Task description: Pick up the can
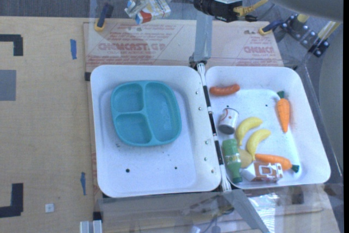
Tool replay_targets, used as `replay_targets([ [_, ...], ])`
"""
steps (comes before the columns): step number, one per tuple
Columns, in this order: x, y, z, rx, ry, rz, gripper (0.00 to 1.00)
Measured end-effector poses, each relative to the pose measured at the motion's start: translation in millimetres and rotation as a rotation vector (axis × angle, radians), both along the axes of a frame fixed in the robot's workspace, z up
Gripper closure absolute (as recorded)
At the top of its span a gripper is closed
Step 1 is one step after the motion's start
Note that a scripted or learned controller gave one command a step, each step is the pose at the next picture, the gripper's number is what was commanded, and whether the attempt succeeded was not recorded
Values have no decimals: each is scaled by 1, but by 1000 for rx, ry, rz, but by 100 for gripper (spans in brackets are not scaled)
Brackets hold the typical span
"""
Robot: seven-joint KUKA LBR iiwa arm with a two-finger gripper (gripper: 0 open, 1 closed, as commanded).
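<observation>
Camera view, nearest first: in the right bin a small carton lies at the front beside a green bottle and a carrot; behind them are two bananas, then the can tipped over near the divider, another carrot and a sausage. The left bin holds a teal divided plate. Farthest off, above the surface, the gripper has its fingers closed on what seems a small red-and-white box.
</observation>
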State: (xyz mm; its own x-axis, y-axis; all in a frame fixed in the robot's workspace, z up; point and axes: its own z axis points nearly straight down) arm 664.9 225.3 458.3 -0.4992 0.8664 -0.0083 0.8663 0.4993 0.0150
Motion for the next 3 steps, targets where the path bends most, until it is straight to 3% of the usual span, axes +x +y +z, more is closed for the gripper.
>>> replay_targets([
  [3,0,9,34,-1,-19,12,100],
])
